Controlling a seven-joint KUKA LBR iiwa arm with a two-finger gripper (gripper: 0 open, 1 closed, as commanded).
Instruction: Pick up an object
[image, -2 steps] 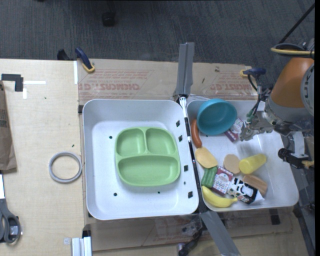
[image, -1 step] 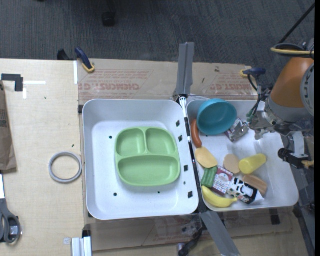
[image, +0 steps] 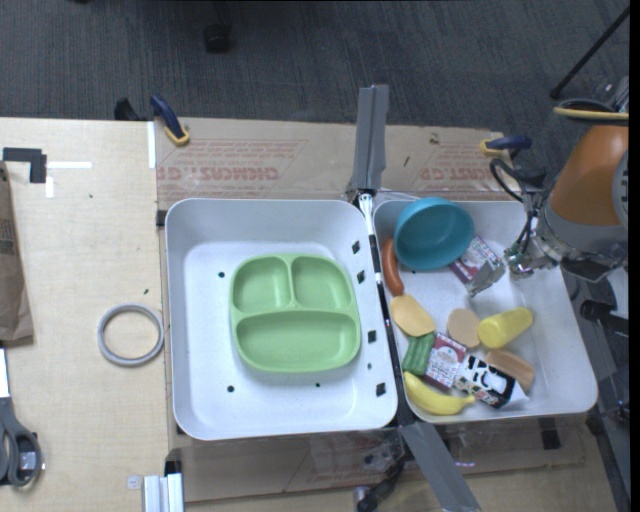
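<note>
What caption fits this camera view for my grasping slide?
Gripper poised above the cluttered right bin beside a blue bowl; green divided plate in the left bin.

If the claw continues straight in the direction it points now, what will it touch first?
Probably the pink packet beside the blue bowl: the claw points down-left and hangs right by the packet's edge. Depth is unclear, so it may meet the bin floor instead.

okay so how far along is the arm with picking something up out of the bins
Done so far: the arm has reached into the right bin, with the gripper low beside the blue bowl. In hand: nothing visibly lifted; the yellow cup, banana and other items lie in the bin. Left: closing on one object and raising it. The green divided plate sits in the left bin.
</note>
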